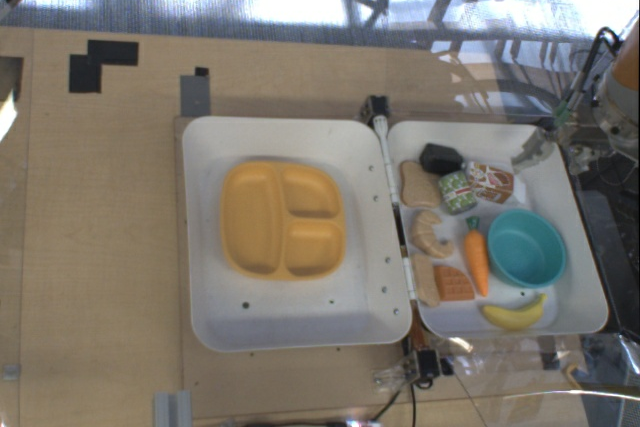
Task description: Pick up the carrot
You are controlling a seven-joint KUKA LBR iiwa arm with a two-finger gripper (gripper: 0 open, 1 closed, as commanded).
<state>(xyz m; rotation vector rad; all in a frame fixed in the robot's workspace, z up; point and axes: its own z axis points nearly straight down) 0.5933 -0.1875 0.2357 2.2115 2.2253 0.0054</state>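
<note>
A small part of the robot arm (618, 80) shows at the right edge. Its body is pale grey and rounded, with a patch of orange at the top. Thin dark cables (590, 65) loop beside it. A grey metal piece (535, 147) sticks out toward the left; its details are too blurred to make out.

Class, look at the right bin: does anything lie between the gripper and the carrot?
Nothing lies on top of the carrot. The gripper sits at the bin's far right corner. The teal bowl stands right beside the carrot on the arm's side, and a croissant crowds its other side.
</note>
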